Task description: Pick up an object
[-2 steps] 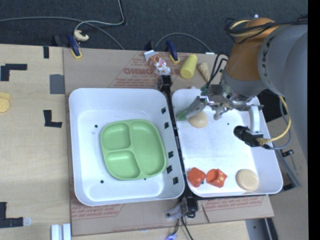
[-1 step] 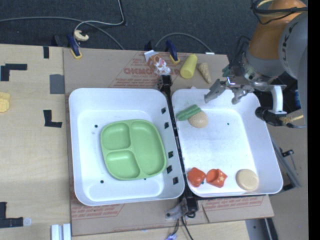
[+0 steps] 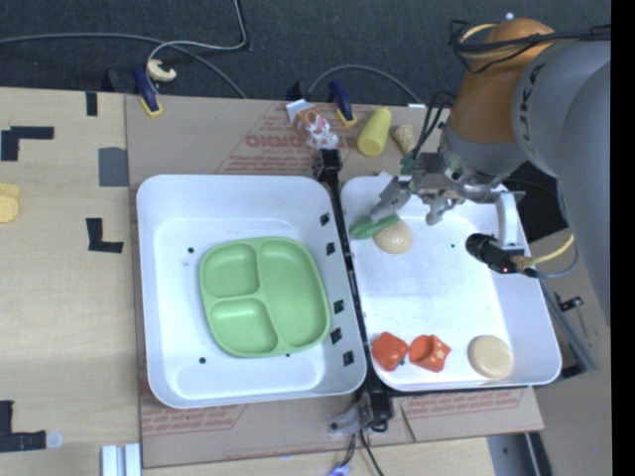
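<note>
grey and orange, the arm reached in from 3 o'clock and set its tool (image 3: 412, 198) over the right bin (image 3: 446, 276), toward 11 o'clock, fingers spread and gripping nothing. a pale lump (image 3: 394, 237) with a green piece (image 3: 363, 228) lay just below, likely the target. red pieces (image 3: 409, 351) and a tan disc (image 3: 490, 356) sat at 6 o'clock.

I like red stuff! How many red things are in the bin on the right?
2. Both sit side by side near the front edge of the right bin: one red piece and another red piece right beside it.
</note>
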Action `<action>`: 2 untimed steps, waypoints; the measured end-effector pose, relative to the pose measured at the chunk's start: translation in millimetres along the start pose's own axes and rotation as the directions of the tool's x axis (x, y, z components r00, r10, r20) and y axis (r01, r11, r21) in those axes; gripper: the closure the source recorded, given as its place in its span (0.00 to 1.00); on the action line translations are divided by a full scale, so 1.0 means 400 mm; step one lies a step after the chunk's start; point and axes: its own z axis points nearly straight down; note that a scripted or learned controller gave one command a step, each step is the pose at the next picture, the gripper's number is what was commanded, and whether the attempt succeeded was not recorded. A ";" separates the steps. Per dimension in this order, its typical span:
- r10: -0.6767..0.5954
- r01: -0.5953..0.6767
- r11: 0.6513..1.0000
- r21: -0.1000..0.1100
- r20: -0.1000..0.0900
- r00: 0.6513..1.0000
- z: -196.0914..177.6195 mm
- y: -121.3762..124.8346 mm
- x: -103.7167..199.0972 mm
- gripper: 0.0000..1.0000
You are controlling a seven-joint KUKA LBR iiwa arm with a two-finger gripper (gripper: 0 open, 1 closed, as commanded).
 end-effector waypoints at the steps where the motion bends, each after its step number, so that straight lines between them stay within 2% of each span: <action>1: 0.003 -0.003 1.000 0.001 0.001 1.000 0.187 -0.113 -0.142 0.00; 2: 0.000 0.000 1.000 -0.003 0.000 1.000 0.053 0.038 -0.020 0.00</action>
